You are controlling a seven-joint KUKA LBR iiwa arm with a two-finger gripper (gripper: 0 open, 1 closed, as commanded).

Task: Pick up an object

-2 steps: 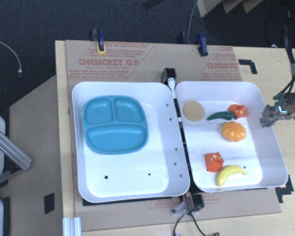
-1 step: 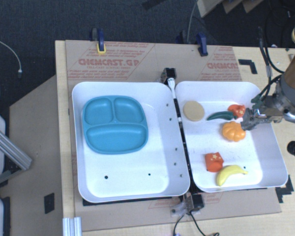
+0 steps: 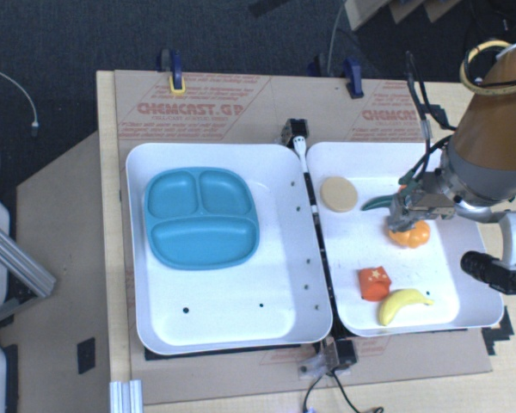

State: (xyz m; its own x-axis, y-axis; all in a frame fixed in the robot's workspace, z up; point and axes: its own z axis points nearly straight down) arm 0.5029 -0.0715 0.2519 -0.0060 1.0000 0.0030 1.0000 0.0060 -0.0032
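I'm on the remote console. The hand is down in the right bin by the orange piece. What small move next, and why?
Probably a short straight lift to test the grasp. The hand sits right on top of the round orange toy fruit in the right white bin, hiding its upper part, so a grip cannot be confirmed. The red block and yellow banana lie apart, nearer the front.

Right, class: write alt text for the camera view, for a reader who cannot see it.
A robot gripper sits right over an orange fruit in the right white bin, which also holds a round tan disc, a red block and a banana. The left white bin holds a blue divided plate.
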